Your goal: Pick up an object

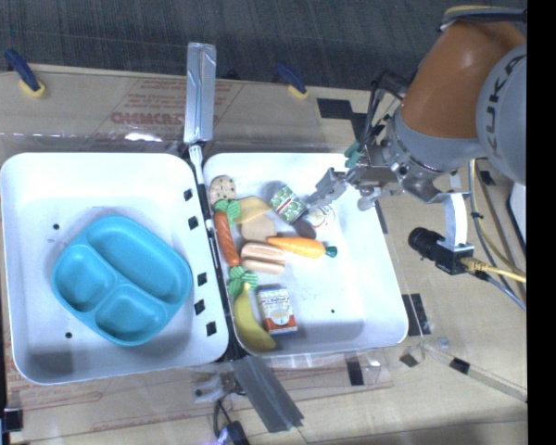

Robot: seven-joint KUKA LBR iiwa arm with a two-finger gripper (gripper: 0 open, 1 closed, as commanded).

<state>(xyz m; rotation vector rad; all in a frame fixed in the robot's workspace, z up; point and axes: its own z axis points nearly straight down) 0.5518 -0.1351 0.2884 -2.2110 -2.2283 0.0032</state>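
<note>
Toy food [269, 248] heaped in right bin [371, 286]

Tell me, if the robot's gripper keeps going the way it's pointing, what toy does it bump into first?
The gripper points left and down into the right bin. Straight on, it would probably meet the small green-and-white packet first, with the carrot just beyond. Height is hard to judge from above.

Faint red mirrored lettering on the clear sheet [148, 109] behind the left bin, too blurred to read. Partial white letters "KU" on the arm [514, 72] at right. Small carton [276, 310] label illegible.
</note>
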